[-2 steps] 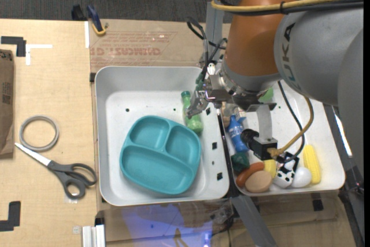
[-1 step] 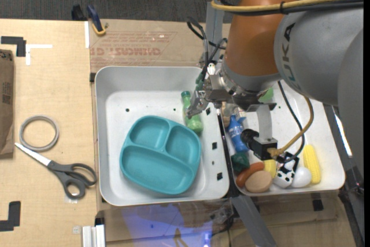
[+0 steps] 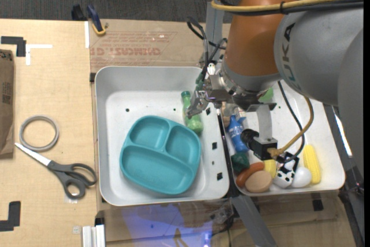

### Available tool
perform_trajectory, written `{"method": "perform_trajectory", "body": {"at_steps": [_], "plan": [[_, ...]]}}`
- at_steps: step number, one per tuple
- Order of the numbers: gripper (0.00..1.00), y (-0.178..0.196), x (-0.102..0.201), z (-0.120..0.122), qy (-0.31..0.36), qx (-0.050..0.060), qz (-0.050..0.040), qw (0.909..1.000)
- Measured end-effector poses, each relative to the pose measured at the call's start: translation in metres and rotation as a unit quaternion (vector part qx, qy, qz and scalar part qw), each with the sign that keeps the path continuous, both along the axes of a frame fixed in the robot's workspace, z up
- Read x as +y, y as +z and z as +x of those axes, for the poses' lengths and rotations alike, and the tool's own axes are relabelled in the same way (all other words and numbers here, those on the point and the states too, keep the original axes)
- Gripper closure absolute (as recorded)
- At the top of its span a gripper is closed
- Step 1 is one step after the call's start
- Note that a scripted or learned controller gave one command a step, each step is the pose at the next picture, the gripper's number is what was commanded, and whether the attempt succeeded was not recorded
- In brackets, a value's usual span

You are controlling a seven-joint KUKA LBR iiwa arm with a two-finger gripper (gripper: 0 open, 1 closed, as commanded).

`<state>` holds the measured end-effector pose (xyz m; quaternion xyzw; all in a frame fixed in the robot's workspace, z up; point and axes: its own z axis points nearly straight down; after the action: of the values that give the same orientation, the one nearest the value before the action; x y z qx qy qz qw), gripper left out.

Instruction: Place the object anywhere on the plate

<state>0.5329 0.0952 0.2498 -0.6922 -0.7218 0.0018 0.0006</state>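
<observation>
Nearest the camera, on the bench's left side: scissors (image 3: 60, 171) with grey handles, lying flat; just beyond them a roll of tape (image 3: 39, 132), also flat; a brown paper item at the far left edge, only partly seen.

Left bin (image 3: 110, 124), white and shallow: teal plate (image 3: 160, 154) with three compartments, lying in the near half, all compartments bare; just past the plate's far right rim, a green object (image 3: 193, 115), soft-looking, possibly a toy vegetable, its exact kind unclear; it sits off the plate, close to the wall between the bins.

My gripper (image 3: 198, 106): over the left bin's right side, directly at the green object; my fingertips overlap it, yet whether my fingers are apart, together or clamped on it I cannot tell from this angle.

Right bin (image 3: 329, 182), near end: a brown egg-shaped item (image 3: 258, 181); a black-and-white spotted toy (image 3: 287, 170); a yellow corn cob (image 3: 312, 163); a red piece beside the brown one; further in, a blue bottle-like item (image 3: 236, 130) along the left wall.

My arm (image 3: 324, 37), grey with the orange band (image 3: 257, 32), covers the right bin's far half; cables run along it.

Farthest: a flattened cardboard sheet (image 3: 144, 46) behind the left bin; dark carpet beyond.
</observation>
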Motion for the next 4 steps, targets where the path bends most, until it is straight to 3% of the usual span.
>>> {"method": "perform_trajectory", "body": {"at_steps": [4], "plan": [[0.00, 0.0000, 0.0000, 0.0000, 0.000, 0.000, 0.0000, 1.0000]]}}
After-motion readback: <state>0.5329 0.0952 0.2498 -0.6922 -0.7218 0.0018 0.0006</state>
